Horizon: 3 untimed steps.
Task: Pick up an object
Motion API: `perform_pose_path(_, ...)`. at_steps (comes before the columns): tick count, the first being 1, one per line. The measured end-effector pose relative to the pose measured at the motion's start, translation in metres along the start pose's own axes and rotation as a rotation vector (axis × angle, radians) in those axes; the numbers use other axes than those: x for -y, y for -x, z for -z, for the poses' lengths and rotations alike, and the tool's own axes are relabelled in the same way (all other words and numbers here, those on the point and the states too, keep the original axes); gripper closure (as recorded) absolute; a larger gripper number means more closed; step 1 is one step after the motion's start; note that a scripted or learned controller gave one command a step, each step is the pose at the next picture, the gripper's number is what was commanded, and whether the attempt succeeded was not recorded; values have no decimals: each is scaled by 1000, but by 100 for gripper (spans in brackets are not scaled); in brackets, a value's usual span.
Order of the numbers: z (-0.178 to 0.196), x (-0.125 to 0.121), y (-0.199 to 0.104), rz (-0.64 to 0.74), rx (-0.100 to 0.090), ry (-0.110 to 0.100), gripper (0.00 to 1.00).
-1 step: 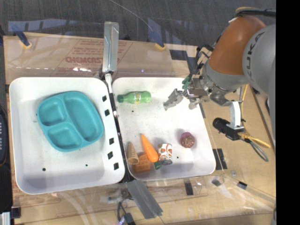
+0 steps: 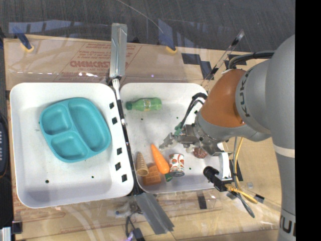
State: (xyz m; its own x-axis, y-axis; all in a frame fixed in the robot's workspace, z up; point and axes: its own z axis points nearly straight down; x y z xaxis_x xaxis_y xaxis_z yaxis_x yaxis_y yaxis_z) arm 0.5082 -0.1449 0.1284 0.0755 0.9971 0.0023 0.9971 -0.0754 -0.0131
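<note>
Nearest us the arm [image 2: 261,104] overhangs the right bin [image 2: 165,92], its hand [image 2: 173,137], grip unreadable, above one carrot [image 2: 159,158] pointing up-left beside one can [image 2: 176,164], one cone [image 2: 142,164], one green bottle [image 2: 144,104].

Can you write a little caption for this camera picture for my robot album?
Robot gripper hovers over the right bin, above a carrot, can, cone and green bottle; a blue plate sits left.

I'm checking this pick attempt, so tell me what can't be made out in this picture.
- Gripper, camera view: too small and cluttered to tell open or shut.
- Dark red object, right bin: partly hidden under the wrist, so its identity is unclear.
- Small can: label too small to read.
- Ice cream cone: its tip is blurred.
</note>
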Motion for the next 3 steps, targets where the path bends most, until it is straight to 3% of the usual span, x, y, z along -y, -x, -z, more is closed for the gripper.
perform_pose_path(1,-36,29,20,-26,0,13,0)
perform_pose_path(2,-26,27,20,-19,1,14,100)
perform_pose_path(3,91,-34,-55,86,2,21,100)
